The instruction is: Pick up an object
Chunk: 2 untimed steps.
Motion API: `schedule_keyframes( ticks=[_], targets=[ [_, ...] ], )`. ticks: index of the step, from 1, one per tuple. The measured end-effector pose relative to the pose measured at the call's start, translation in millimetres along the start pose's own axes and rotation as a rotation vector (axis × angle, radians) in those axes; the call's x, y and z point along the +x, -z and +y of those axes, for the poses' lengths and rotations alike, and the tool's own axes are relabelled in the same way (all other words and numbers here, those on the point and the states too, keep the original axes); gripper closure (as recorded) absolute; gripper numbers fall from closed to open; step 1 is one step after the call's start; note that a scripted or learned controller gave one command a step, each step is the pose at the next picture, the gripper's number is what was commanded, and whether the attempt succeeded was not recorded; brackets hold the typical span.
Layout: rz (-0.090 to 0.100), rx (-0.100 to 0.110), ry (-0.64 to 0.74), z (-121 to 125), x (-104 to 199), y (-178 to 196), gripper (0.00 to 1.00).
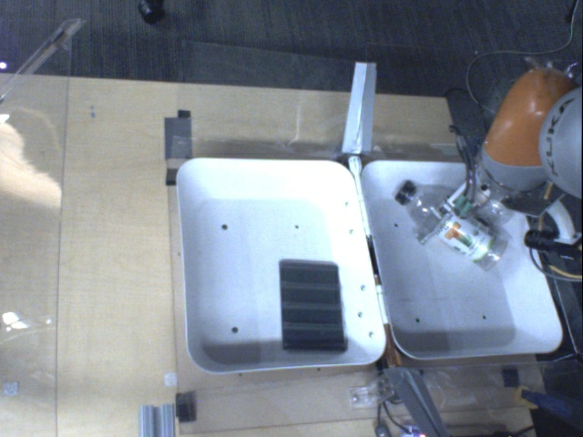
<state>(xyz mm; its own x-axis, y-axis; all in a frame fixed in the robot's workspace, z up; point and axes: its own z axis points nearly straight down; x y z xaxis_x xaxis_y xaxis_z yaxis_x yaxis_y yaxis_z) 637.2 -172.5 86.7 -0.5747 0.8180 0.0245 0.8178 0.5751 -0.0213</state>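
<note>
Gripper (435, 218) positioned low over the right bin (474, 326), near its upper wall. Finger opening: cannot tell; nothing seen held. Black ribbed block (312, 305) lying flat in the left bin (237, 198), well apart from the claw, down and to its left, across the wall between the bins. Long axis of the block running from the far rim toward the near rim. Judged requirement: traverse left across that wall, then descend with fingers spanning the short sides.

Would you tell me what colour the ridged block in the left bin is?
Black, or very dark grey: the ridged block, seen in the camera view.
</note>
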Motion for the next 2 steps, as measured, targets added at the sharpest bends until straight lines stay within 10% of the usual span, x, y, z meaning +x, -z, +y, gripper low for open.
schedule_keyframes(
  ticks=[1,2],
  targets=[
    [0.003,0.003,0.004,0,2,9,1.0],
    [-0.032,-0.027,0.124,44,8,93,1.0]
  ],
)
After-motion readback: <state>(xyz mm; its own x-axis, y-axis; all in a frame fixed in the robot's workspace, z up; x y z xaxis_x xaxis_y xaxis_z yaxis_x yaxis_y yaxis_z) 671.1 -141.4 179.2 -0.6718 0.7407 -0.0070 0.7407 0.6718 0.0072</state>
